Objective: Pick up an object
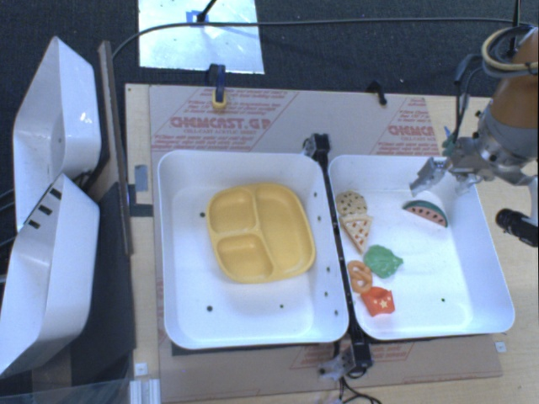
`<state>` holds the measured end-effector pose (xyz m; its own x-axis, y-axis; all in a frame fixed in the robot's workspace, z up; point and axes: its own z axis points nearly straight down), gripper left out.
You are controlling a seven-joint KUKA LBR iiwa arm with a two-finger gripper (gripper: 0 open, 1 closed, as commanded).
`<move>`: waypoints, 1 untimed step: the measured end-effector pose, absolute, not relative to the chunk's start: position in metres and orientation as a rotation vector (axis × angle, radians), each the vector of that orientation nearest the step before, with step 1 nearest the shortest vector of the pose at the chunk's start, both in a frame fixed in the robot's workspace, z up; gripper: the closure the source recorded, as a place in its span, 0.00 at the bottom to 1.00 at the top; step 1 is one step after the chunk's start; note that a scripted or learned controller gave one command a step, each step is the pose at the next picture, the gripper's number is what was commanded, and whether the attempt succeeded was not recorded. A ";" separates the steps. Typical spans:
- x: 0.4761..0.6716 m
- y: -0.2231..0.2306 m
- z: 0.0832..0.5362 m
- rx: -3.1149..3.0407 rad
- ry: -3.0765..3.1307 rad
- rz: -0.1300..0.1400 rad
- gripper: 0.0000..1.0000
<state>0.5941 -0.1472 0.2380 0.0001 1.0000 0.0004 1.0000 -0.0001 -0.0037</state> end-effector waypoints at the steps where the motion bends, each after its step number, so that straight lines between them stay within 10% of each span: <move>1: 0.595 -0.147 0.240 -2.221 -2.223 -0.001 0.00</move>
